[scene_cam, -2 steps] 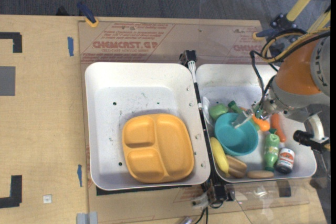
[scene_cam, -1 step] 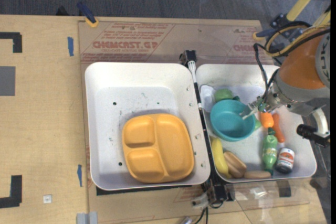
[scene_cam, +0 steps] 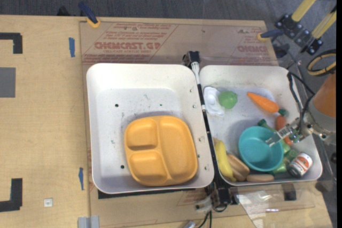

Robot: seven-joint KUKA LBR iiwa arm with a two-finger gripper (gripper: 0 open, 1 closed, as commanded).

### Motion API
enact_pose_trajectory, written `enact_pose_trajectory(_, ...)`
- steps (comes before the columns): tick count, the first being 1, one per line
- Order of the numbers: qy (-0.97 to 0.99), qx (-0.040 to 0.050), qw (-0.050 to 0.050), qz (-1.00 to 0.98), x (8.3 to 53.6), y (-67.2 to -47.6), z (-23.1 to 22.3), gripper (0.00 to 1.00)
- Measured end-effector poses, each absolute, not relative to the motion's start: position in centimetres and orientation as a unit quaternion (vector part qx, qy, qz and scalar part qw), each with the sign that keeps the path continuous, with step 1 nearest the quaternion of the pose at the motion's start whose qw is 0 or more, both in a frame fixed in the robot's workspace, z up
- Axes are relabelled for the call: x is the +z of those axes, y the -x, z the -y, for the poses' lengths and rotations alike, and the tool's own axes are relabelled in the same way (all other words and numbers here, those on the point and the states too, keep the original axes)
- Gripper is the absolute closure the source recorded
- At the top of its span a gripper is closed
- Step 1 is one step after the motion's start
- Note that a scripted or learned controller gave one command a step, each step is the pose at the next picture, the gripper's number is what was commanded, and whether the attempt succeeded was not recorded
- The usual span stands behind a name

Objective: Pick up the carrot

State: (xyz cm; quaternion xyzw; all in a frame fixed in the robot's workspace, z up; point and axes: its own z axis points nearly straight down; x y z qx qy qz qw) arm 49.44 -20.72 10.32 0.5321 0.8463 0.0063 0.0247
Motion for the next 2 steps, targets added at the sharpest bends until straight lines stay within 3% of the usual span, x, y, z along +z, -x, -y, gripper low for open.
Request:
enact_pose_trajectory(1,-0.376,-0.0079,0.003,-0.926,9.8,-65.8,15.0,1.00)
enact_pose_trajectory(2,-0.264,0.0013,0.012,-0.964,9.7,-64.4,22.4,1.00)
